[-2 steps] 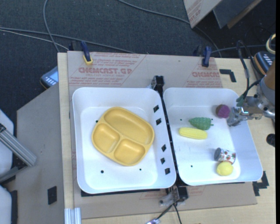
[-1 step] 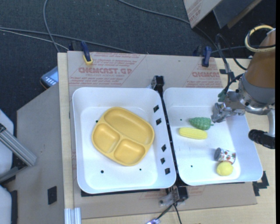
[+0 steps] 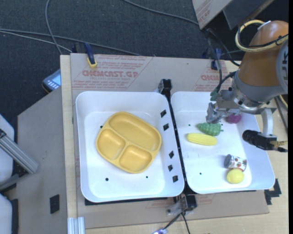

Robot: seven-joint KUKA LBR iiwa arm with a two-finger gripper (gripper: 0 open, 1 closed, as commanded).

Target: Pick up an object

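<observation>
The tool (image 3: 213, 117) sits low in the right bin (image 3: 256, 183), just above a green toy (image 3: 210, 129); finger state cannot be determined. Corn (image 3: 202, 139) lies just beside the toy. The left bin (image 3: 87, 151) holds a tray (yellow, three-compartment) (image 3: 128, 141).

**Dark carpet, cardboard-topped bench**

The floor (image 3: 27, 50) is dark carpet, with thin cables (image 3: 50, 27) trailing across it at top left. The bench (image 3: 114, 68) is covered in tan cardboard printed with red lettering, held by a blue-and-yellow clamp (image 3: 90, 55) at its far edge. A cardboard box (image 3: 215, 8) sits at top. A metal rail (image 3: 17, 151) lies at left. Light is even.
</observation>
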